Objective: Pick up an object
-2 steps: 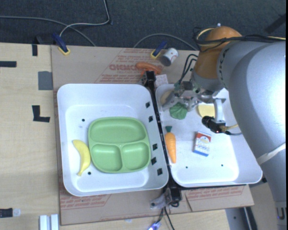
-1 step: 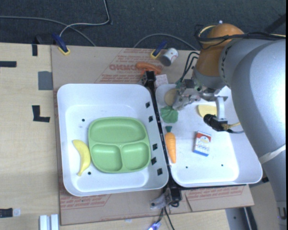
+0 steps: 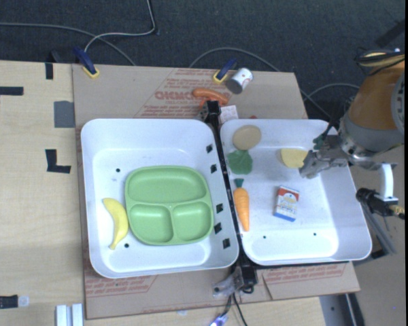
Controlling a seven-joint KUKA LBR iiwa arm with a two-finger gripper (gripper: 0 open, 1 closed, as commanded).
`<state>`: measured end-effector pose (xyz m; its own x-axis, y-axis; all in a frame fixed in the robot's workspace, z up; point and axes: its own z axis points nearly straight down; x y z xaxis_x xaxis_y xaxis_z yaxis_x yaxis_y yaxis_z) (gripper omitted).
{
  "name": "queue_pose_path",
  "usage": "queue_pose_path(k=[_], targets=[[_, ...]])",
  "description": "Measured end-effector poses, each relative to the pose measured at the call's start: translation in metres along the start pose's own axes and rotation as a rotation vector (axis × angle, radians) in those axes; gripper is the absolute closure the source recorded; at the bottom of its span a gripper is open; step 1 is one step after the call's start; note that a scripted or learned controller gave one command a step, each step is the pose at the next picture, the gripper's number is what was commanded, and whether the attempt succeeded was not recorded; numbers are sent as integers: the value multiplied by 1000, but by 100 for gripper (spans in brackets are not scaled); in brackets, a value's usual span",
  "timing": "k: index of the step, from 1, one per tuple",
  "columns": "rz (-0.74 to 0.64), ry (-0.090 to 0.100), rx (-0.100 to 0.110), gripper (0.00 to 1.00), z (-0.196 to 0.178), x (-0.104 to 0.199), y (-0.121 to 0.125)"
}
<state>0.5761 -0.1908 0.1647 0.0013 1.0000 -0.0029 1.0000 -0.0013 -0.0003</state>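
Nothing has been lifted, by the look of it: every object lies on a bin floor. Nearest the camera, the left bin (image 3: 95,182) holds a green divided plate (image 3: 168,204) with a banana (image 3: 116,221) just beside it on its left. In the right bin (image 3: 326,246) a carrot (image 3: 241,208) lies along the near-left wall, and a small red-and-white box (image 3: 286,203) sits mid-floor. Farther back are a green piece (image 3: 240,161), a tan round piece (image 3: 246,138) and a yellow piece (image 3: 293,157). The gripper (image 3: 313,165) sits low just beside the yellow piece, its likeliest target; whether it touches, or how wide it stands, I cannot tell. Grasp and lift both appear left to do.
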Motion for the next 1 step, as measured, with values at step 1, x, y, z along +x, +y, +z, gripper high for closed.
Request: queue_pose_path(k=[1], targets=[[-1,2,1,0,1,1,0]])
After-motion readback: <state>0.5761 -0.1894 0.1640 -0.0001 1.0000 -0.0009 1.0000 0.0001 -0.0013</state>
